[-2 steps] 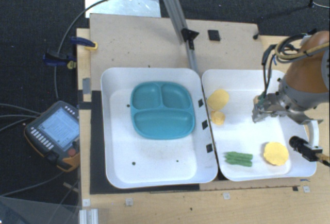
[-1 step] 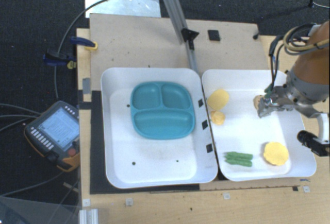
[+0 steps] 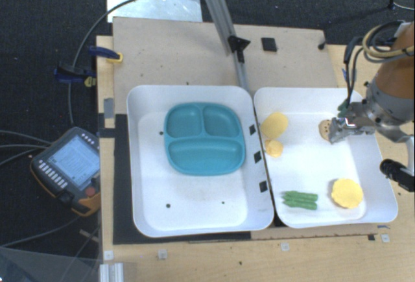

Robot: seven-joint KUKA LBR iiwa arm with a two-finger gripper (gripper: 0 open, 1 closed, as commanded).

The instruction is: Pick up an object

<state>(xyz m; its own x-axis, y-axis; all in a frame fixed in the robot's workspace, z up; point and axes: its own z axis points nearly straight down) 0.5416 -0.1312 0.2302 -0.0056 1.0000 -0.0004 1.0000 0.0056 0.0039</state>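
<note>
The right bin (image 3: 373, 209) holds a round yellow piece (image 3: 275, 124) with a smaller yellow piece (image 3: 274, 148) just below it near the left wall. A bundle of green beans (image 3: 299, 199) and a yellow ridged disc (image 3: 347, 193) lie near the front. A small tan round object (image 3: 324, 129) lies in the upper right part of the bin. My gripper (image 3: 338, 131) is low over the bin just right of the tan object, touching or nearly touching it. The arm's grey wrist and orange band rise behind it at the right.
The left bin (image 3: 149, 209) holds a teal divided plate (image 3: 203, 139). A grey pole (image 3: 217, 2) slants down to the bins' shared back edge. A teach pendant (image 3: 68, 170) lies on the floor at the left. Cables loop above the arm at the right.
</note>
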